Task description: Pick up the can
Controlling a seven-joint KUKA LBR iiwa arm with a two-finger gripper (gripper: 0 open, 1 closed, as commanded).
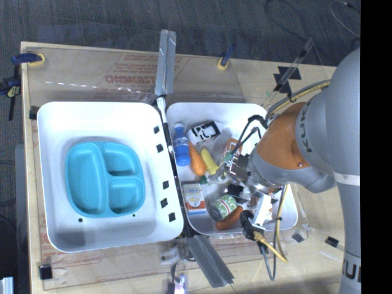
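Can lying among clutter in the right bin, gripper just over it.

The can (223,207) rests on its side near the front of the right bin (202,111), its long axis running roughly left to right with the lid end facing left. A small carton (195,199) sits just left of it, a carrot (197,162) and banana (209,160) further back. The gripper (240,192) hangs just behind and right of the can, close or touching; how it is set I cannot tell. The left bin (55,225) holds a blue tray (105,177).

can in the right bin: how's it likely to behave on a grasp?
The can lies on its side, so it will probably roll if nudged. Its rounded wall looks slick and may slip. The carton beside it could block rolling leftward.
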